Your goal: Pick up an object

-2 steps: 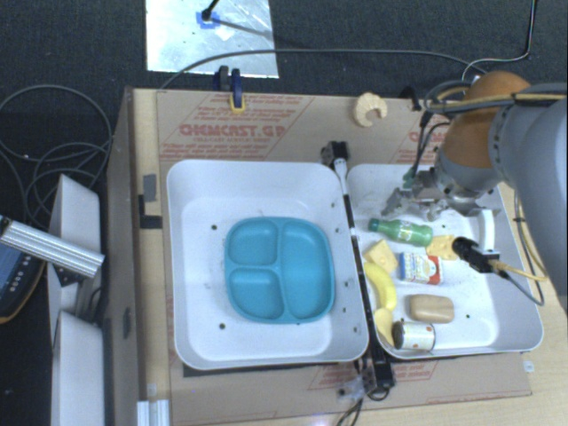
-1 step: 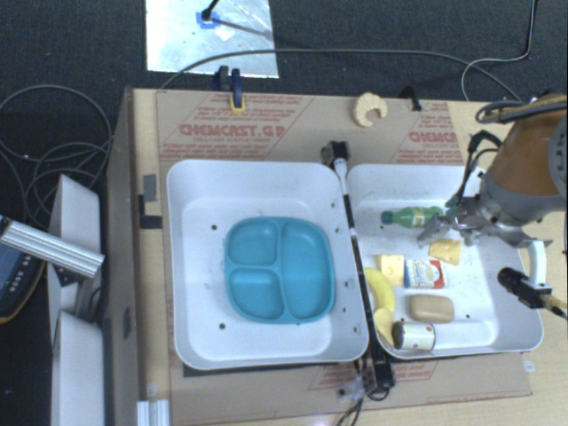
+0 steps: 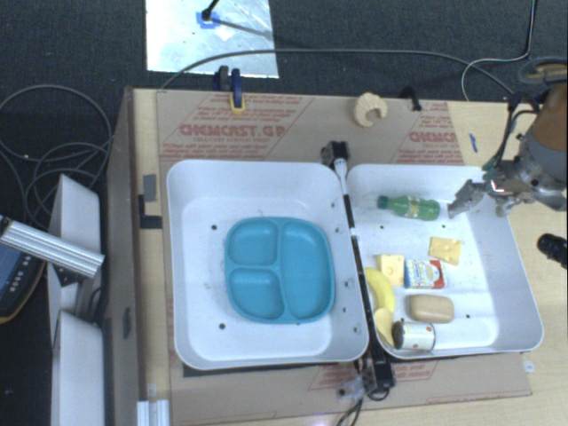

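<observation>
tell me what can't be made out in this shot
- Gripper, camera view: too small and blurred to read its state.
- Carton: label print too small to read.
- Arm: cut off by the right edge.
- Can: far end hidden behind the bin rim.

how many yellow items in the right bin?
3. A yellow banana along the left wall, a yellow cheese-like wedge mid-bin toward the right, and a yellow block beside the banana's top. Others may be hidden.
</observation>
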Robot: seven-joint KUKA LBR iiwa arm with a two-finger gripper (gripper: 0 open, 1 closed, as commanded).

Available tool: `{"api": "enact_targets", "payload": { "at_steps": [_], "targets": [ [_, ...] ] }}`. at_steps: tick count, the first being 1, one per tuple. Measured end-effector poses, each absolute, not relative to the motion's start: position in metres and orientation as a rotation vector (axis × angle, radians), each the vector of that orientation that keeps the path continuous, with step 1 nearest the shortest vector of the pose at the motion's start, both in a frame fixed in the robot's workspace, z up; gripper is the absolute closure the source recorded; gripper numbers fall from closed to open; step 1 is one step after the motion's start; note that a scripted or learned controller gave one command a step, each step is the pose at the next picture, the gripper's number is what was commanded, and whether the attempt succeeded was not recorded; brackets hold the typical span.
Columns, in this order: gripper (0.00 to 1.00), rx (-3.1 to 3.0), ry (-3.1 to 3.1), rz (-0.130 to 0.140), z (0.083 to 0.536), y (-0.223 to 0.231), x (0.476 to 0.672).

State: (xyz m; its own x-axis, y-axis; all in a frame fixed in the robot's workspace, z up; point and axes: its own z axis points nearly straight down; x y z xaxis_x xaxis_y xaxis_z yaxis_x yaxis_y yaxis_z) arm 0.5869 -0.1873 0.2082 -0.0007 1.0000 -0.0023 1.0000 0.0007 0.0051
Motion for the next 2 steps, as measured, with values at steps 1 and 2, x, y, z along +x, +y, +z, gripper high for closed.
{"api": "enact_targets", "payload": {
  "at_steps": [1, 2],
  "targets": [
    [0.00, 2.220, 2.222, 0.000, 0.138, -0.183, 0.579],
    [0.00, 2.221, 2.222, 0.000, 0.086, -0.178, 0.567]
  ]
}}
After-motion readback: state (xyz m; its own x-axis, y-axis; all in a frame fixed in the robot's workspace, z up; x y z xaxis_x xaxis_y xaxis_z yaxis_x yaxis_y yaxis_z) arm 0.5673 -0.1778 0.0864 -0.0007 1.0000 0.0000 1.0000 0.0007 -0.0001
